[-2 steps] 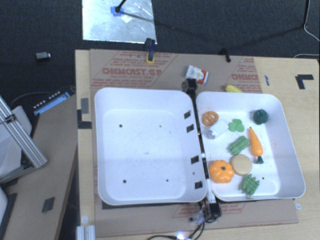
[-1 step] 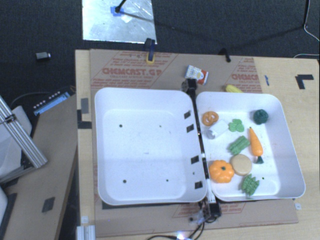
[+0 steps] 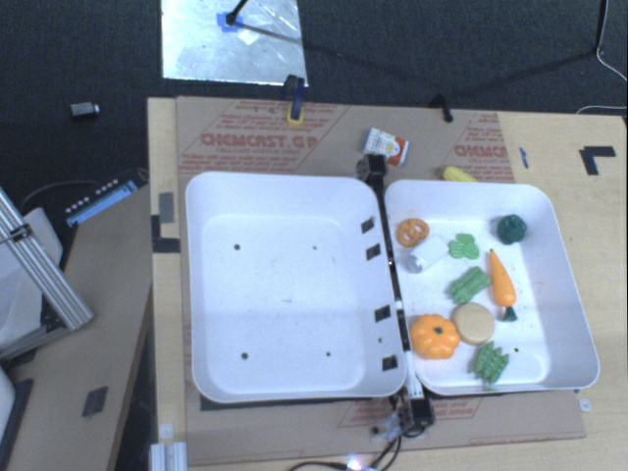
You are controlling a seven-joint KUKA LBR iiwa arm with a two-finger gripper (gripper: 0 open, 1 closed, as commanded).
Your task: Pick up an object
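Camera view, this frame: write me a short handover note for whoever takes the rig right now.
Right bin holds all the toy food: pretzel, carrot, pumpkin, round tan piece, dark green broccoli, and three lighter green pieces. A small pale item lies beside the pretzel; I can't identify it.
A yellow piece and a small carton lie on the bench behind the bins.
Done: nothing lifted.
Left: choose an object and pick it up.

Bench (image 3: 549,145), two white bins (image 3: 285,292), banana (image 3: 458,175)
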